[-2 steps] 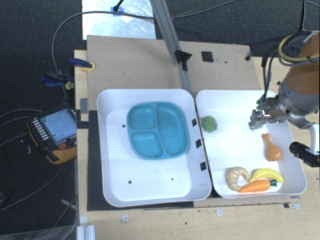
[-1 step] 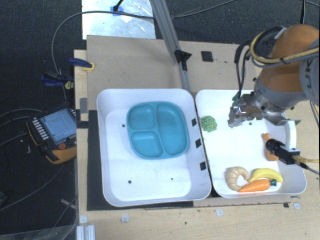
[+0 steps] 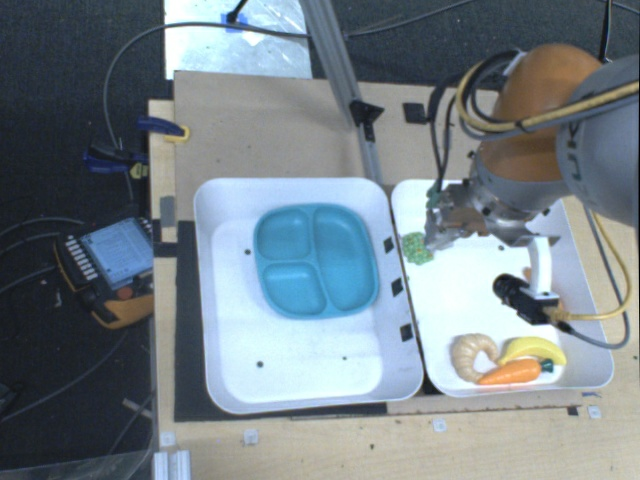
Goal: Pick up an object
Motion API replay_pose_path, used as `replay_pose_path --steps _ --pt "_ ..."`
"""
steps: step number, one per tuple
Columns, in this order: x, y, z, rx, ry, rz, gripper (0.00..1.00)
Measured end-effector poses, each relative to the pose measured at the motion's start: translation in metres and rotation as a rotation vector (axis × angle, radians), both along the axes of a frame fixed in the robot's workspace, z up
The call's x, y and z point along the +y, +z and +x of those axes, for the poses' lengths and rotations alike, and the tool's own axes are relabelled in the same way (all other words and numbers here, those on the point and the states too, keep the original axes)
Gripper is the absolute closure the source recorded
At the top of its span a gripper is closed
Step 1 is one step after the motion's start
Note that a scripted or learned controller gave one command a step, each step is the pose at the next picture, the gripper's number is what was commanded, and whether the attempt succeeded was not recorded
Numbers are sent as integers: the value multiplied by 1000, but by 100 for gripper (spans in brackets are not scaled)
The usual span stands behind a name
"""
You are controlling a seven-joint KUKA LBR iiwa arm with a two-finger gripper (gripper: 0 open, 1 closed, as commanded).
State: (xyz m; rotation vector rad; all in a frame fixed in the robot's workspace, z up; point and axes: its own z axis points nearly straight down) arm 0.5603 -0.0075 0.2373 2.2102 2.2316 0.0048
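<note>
A small green broccoli-like piece (image 3: 416, 248) lies in the right bin (image 3: 470, 298) near its left wall. My gripper (image 3: 437, 230) hangs just above and to the right of it, touching or nearly touching it. At the bin's front lie a tan croissant-like piece (image 3: 472, 353), an orange carrot (image 3: 512, 372) and a yellow banana (image 3: 533, 348), close together. I cannot see the space between the fingers.
The left bin (image 3: 230, 338) holds a blue divided plate (image 3: 316, 260). A black and white part of the arm (image 3: 528, 290) hangs over the right bin's middle. Cables and a hand-held controller (image 3: 108, 268) lie left of the bench.
</note>
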Motion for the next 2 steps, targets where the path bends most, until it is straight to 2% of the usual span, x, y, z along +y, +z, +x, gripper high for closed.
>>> replay_pose_path --steps 1,2 --pt "52 -13 3 2 1 1 100" --pt "105 -2 0 1 1 2 100"
